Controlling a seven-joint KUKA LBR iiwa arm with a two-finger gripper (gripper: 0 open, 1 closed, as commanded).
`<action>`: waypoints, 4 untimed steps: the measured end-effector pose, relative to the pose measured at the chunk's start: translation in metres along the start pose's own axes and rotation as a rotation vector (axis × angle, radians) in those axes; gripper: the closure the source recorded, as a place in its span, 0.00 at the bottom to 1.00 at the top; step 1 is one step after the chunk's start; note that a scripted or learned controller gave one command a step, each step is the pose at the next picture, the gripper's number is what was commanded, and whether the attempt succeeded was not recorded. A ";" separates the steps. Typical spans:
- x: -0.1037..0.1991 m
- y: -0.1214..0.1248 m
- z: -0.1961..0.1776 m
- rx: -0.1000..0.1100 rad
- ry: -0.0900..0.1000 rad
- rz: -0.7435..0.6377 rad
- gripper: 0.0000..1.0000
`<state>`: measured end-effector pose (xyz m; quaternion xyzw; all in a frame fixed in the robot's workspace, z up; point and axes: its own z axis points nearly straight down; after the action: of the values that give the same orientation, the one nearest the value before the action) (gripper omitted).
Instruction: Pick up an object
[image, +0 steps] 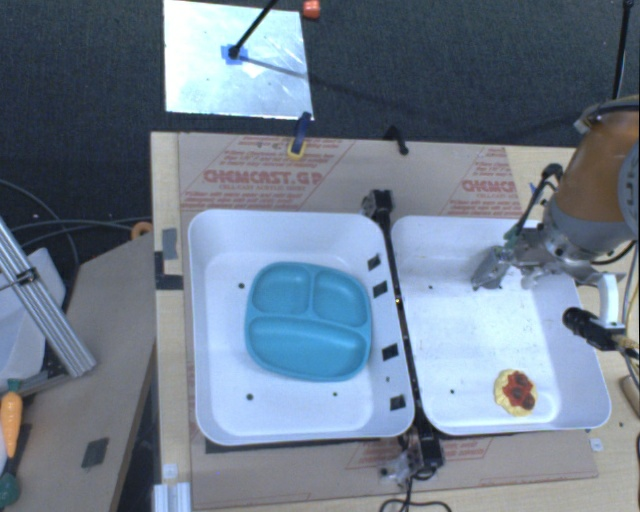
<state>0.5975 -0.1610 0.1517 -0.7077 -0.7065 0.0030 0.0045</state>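
**One Object in the Right Bin, Tool Well Apart from It**

Nearest the camera, at the front of the right bin (575, 415), we find the one loose item there: a small pizza-like toy (516, 391), yellow with red topping, lying flat near the front right corner. We judge it the likely pick target.

In the left bin (215, 300) a blue divided plate (307, 321) rests flat near the centre.

Farther back, the tool (490, 272) sits over the rear part of the right bin, low above the floor, reaching in from the right on the grey arm (600, 190). Nothing lies between its fingers. We cannot tell how far apart the fingers stand; the view is too small there.

Risks, as we judge them:
- The toy is thin and flat. A descent stopped too high would close on air; one too low would press the fingers into the bin floor.
- The toy lies close to the bin's wall. A finger could strike the rim or push the toy into the corner.
- Poor lateral alignment could slide the toy aside.
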 end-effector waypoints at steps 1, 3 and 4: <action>-0.032 -0.066 0.071 -0.006 -0.001 0.003 0.00; 0.010 -0.054 0.067 -0.017 -0.002 -0.011 0.00; -0.020 -0.113 0.069 -0.007 -0.002 0.002 0.00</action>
<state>0.4836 -0.1805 0.0839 -0.7084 -0.7058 0.0013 0.0013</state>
